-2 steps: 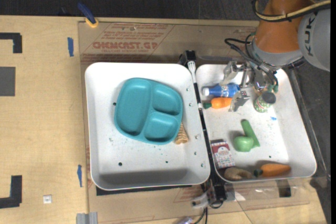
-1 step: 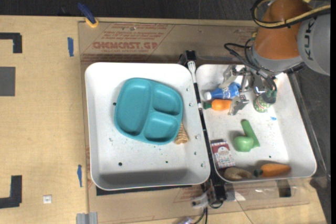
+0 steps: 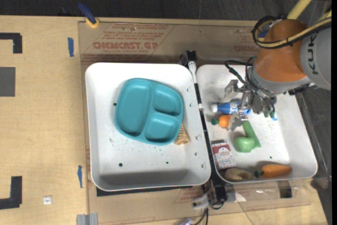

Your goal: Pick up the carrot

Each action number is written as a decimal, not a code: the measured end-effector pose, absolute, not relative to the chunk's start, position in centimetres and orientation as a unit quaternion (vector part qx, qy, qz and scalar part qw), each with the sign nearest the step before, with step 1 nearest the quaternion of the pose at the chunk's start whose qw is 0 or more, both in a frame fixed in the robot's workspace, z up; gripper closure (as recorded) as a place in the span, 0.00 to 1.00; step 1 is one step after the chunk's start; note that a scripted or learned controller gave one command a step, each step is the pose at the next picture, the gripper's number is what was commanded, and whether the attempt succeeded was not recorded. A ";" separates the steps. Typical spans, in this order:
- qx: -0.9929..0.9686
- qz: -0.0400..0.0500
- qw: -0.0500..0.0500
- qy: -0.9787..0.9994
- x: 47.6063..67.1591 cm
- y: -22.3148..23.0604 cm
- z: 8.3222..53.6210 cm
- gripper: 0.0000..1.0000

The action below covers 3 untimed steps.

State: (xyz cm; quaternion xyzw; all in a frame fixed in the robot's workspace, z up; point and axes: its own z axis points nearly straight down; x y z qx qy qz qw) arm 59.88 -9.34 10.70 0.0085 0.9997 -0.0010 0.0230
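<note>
I'm seeing the gripper hovering in the right bin, well apart from the carrot, grip state unclear

The arm is a thick, rounded body in pale grey, with a broad orange band wrapped around it above the wrist. Dark letters, partly cut off, are printed on the grey shell near the frame's edge. Black cables loop over the orange part, and a thinner black wire curls out near the wrist. Below the band sits a grey collar, and under it the gripper, a cluster of bare metal parts, silver and angular.
</note>
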 end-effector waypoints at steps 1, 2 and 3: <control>-0.013 0.000 0.007 1.000 54.6 -10.3 9.0 0.00; 0.098 0.000 0.009 0.995 49.4 -10.4 9.1 0.00; 0.314 0.003 0.009 0.949 48.6 -14.8 9.0 0.00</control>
